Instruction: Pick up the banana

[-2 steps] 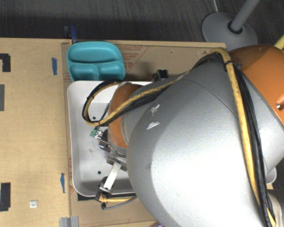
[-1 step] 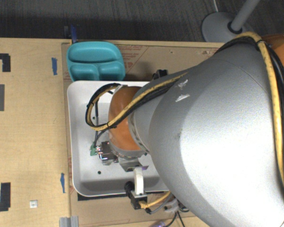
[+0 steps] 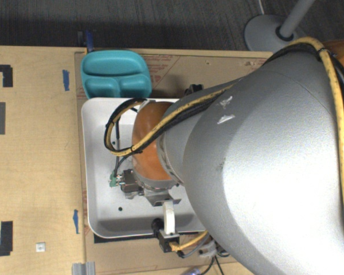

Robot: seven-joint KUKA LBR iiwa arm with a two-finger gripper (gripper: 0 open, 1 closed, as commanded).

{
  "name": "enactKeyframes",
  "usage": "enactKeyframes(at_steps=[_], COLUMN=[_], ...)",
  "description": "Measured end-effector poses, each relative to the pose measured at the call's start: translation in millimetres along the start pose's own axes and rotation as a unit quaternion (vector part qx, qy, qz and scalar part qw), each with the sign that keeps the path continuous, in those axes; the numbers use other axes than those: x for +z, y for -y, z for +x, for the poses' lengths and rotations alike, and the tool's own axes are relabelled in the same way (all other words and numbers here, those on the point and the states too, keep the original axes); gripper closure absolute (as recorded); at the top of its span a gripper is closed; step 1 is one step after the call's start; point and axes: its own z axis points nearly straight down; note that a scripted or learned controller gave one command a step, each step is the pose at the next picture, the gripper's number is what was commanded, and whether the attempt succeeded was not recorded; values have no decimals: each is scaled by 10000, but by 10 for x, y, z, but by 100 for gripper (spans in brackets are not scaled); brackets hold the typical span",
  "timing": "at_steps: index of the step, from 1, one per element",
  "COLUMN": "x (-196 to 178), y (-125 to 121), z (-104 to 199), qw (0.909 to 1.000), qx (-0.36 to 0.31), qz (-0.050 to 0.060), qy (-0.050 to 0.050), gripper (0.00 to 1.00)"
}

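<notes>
The banana cannot be located from the camera view; it is probably hidden under the arm (image 3: 264,153), which covers most of the bench, but this is only a judgement. The end effector (image 3: 143,191) is reached down into the white bin (image 3: 97,153), below the orange band (image 3: 146,142); whether it is wide, narrow or holding something cannot be told, because the wrist stands over it.

Several things could go wrong from here; if the banana is lying beside the end effector and not under it, nothing would be caught and the lift would come up empty; a curved, smooth fruit could also be pushed aside or rolled out of a poor grip; the yellow cable (image 3: 117,136) looped near the wrist could be snagged on the bin wall.

On the visible floor of the white bin only a small dark spot is seen; the second bin is covered by the arm. A teal tray (image 3: 116,73) is placed on the surface behind the bin, touching its far edge or just beside it; nothing can be made out in its compartments.
</notes>
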Motion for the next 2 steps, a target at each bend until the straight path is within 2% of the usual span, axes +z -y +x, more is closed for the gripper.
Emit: enactKeyframes(at_steps=[2], x=[-192], y=[-2], z=[5], qw=[10000], qx=[3], qz=[-5], qy=[0], gripper=[100])
